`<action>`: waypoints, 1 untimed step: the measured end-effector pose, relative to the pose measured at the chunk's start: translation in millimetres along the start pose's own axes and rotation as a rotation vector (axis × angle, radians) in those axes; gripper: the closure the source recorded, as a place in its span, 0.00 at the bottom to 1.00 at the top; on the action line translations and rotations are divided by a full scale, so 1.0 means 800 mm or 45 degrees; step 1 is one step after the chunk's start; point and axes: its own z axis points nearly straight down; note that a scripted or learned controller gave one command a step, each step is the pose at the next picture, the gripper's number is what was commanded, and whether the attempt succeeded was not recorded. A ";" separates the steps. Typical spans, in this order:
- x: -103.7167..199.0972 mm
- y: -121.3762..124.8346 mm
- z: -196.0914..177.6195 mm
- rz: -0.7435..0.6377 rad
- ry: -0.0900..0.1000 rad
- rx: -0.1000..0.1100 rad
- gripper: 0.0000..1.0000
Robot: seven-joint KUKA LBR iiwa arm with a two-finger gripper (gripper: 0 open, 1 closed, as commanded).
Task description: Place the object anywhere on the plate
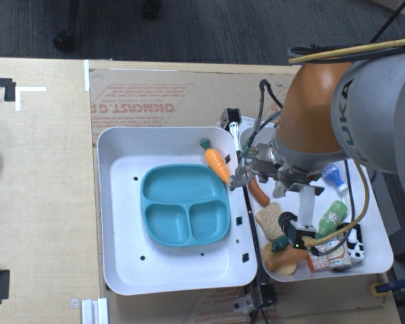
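Note:
A teal divided plate (185, 204) lies in the left white bin (121, 248). An orange toy carrot (217, 164) with a green top rests tilted at the plate's upper right corner, its lower end over the rim. My gripper (240, 176) hangs under the grey and orange wrist (317, 113), right beside the carrot's lower end and above the wall between the two bins. The wrist hides most of the gripper, and I cannot see whether it has hold of the carrot.
The right bin (381, 248) holds a toy sausage (258, 192), a cracker-like piece (270, 221), a green bottle (332, 216), a blue-and-white bottle (333, 176) and several other small toys at the front. Cardboard (142, 100) lies behind the bins.

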 end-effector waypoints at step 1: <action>0.000 0.000 0.000 0.000 0.000 0.000 0.00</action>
